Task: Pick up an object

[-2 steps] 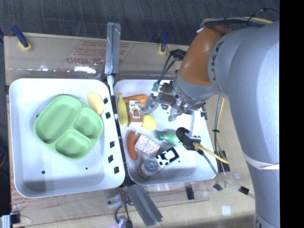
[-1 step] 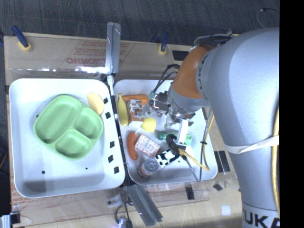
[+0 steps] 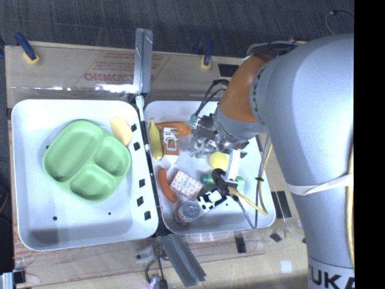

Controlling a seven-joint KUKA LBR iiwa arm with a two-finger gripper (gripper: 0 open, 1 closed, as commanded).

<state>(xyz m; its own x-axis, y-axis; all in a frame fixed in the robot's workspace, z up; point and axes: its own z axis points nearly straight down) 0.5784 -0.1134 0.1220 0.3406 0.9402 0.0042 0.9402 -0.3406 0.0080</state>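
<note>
Gripper (image 3: 207, 138) low in right bin (image 3: 257, 218) — finger state cannot be told. Just beside it: yellow ball (image 3: 219, 159), orange packet (image 3: 172, 138), banana (image 3: 155, 140). Green tray (image 3: 87, 159) — left bin (image 3: 30, 179).

Big grey arm (image 3: 313, 155) sweeps in from the right edge of the frame, filling that side top to bottom; its orange band (image 3: 237, 98) sits right of centre, upper half; below and left of the band the wrist angles down toward the middle of the frame; the claw (image 3: 204, 142) hangs at frame centre, pointed downward; black cables loop beside the wrist.
</note>
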